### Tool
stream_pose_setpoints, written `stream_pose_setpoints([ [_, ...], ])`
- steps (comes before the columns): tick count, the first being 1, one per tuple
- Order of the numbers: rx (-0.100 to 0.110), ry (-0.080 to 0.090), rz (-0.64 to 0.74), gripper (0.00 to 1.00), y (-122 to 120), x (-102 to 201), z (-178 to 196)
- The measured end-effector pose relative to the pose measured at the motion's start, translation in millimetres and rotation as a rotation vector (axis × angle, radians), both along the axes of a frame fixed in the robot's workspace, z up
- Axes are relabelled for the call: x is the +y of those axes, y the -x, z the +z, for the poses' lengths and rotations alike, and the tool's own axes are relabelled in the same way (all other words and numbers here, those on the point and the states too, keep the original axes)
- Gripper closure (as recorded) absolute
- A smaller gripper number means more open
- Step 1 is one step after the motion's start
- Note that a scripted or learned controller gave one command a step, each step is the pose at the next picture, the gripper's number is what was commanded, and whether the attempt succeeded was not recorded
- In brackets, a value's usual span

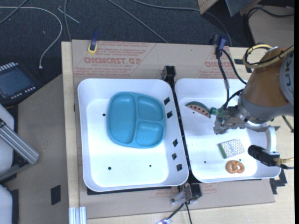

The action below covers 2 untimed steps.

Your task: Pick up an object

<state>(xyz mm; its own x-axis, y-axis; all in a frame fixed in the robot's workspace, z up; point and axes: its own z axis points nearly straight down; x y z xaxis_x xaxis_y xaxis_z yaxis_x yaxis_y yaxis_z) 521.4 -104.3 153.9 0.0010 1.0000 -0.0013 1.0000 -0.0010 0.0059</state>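
Relative to the divider (176, 120) between the two bins, a sectioned plate (135, 119) lies in the left bin (93, 139), while the right bin (205, 167) holds a watermelon slice (199, 109) nearest the divider, a patterned packet (231, 148) farther right, and a pretzel (234, 166) just in front of the packet.

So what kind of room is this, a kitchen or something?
Probably a robot lab or workshop, not a kitchen. A grey arm with an orange band reaches over two shallow white plastic bins clamped to a cardboard-covered bench, loose cables trail across the dark floor, and the food looks like toys, such as the small brown pretzel.
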Motion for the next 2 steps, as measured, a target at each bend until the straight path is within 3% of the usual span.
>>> stream_pose_setpoints([
  [1,-0.001,0.0,0.002,1.0,-2,0,54],
  [2,0.003,-0.003,0.007,1.0,-18,54,68],
])
